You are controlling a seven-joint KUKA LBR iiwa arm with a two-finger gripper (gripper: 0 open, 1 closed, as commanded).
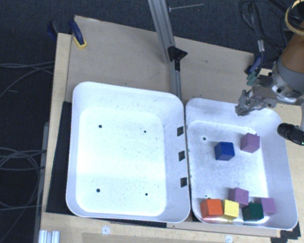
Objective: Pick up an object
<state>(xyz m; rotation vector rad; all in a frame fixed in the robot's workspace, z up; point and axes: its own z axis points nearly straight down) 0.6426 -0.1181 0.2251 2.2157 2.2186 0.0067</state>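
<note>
My gripper (245,107) hangs over the far edge of the right bin (281,159), with nothing visible between its fingers. Just below and to the right of it lies a purple cube (250,142). A blue cube (225,151) sits to the left of that one, nearer the bin's middle. Along the bin's near edge sit an orange cube (213,207), a yellow cube (231,209), a dark green cube (252,211) and two more purple cubes (239,195) (267,205).
The left bin (82,136) stands beside the right one, joined by black clips (181,155). A grey metal pole (163,30) slants across the back of the bench. Cables lie on the floor at the left.
</note>
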